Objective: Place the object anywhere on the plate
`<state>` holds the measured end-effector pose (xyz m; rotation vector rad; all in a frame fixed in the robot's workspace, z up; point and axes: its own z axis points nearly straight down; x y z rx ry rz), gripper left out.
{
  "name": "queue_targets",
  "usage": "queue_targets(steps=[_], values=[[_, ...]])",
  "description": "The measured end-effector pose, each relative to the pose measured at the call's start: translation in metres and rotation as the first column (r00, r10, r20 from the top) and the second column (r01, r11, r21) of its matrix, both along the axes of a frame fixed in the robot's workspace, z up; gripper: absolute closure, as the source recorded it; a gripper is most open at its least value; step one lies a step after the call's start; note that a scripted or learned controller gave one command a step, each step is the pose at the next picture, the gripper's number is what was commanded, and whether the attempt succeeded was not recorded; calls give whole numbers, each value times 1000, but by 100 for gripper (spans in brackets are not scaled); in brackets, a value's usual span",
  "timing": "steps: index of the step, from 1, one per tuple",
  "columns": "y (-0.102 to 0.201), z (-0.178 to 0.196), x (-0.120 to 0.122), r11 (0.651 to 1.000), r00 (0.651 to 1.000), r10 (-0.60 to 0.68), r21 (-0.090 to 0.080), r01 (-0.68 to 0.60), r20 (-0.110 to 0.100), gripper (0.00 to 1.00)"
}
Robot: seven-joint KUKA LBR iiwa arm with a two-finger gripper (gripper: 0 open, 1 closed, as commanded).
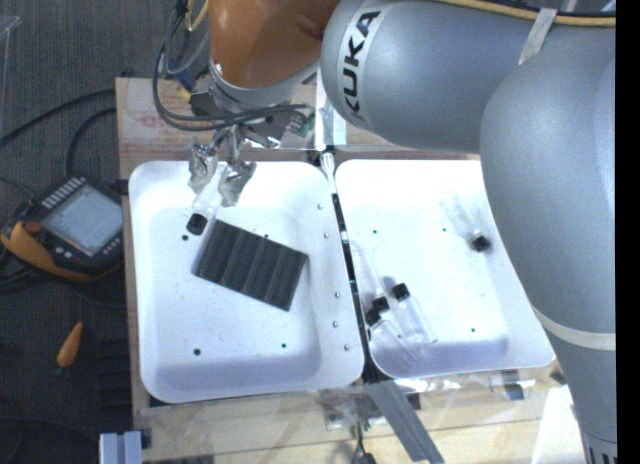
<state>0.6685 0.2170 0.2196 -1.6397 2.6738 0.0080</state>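
Observation:
A dark ribbed rectangular plate (250, 265) lies tilted in the middle of the left bin (160, 352). My gripper (220, 180) hangs over the back left part of that bin, just behind the plate's far left corner. A clear vial with a black cap (196, 222) reaches down from between the fingertips, cap lowest, and the gripper is shut on it. The cap sits just left of the plate's far corner, not over the plate.
The right bin (500, 342) holds several clear vials with black caps (400, 292), one apart near its right side (480, 243). The big grey arm covers the view's upper right. A pendant (75, 227) lies on the floor to the left.

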Motion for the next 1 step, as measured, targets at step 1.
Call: queue_targets(steps=[1], values=[[-2,-34,-99,970,970,244,-5,-244,-3,100]])
